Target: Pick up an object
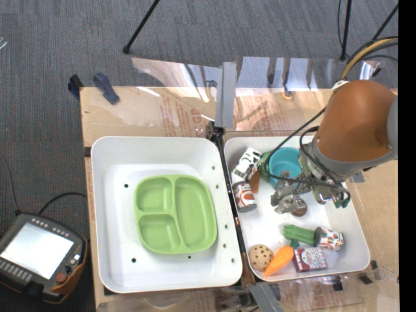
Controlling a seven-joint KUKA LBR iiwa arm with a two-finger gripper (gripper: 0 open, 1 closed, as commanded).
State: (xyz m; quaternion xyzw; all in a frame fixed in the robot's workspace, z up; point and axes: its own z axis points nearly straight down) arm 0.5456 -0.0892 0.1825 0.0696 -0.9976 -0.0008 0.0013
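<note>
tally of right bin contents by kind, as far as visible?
Toy food (cookie, carrot, green vegetable): 3
Cans (one, another): 2
Boxes/cartons (white carton, red box): 2
Teal bowl: 1
Total: 8, more may sit under the gripper.

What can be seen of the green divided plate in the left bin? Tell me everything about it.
The light green divided plastic plate is a rounded rectangle with a raised rim and three compartments: two smaller ones on the left, one long one on the right. It looks smooth and matte. It lies flat, slightly rotated, near the middle of the shallow white left bin, resting on its floor with nothing else touching it.
</note>
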